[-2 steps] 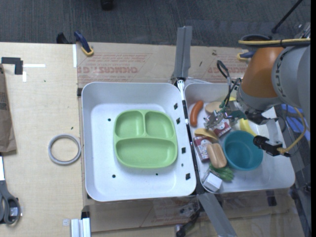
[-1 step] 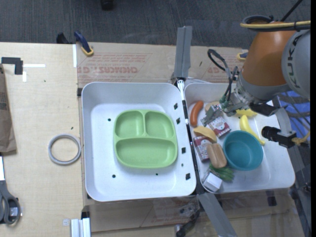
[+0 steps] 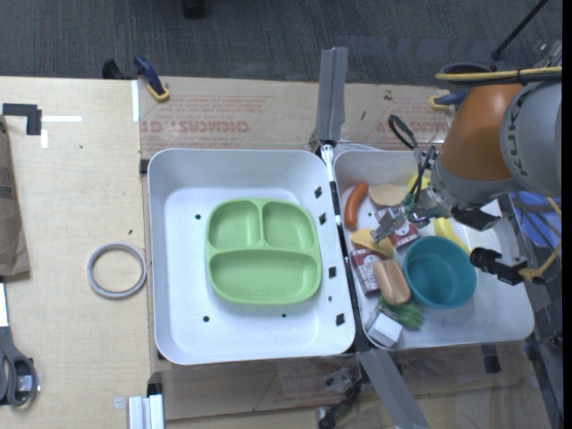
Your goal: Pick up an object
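Cardboard-topped table (image 3: 80, 186), two white bins. My fingers (image 3: 393, 224) hang low in the right bin (image 3: 509, 324), over toys piled at nine o'clock of the bowl (image 3: 440, 273); whether they're apart or closed, I cannot tell.

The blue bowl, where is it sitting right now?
The blue bowl sits in the right bin, just right of a bread roll and below the gripper.
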`<state>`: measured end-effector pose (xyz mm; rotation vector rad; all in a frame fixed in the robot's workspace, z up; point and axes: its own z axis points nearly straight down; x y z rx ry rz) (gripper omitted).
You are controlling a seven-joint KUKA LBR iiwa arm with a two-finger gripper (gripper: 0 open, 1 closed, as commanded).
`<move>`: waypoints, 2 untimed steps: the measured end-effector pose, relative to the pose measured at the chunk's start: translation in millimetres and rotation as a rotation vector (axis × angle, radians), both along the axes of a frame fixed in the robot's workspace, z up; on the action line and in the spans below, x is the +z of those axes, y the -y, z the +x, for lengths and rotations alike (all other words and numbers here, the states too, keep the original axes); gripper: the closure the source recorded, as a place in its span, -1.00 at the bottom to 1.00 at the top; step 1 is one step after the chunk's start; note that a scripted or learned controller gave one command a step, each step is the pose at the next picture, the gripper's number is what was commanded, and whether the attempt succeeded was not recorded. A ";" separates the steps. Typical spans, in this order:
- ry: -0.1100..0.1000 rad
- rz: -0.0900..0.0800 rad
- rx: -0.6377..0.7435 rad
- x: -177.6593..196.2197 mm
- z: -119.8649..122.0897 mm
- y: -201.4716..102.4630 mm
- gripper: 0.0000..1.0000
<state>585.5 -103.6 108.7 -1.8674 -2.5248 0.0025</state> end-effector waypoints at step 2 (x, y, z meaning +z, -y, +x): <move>0.008 -0.001 -0.154 -14.0 3.7 -0.4 -1.00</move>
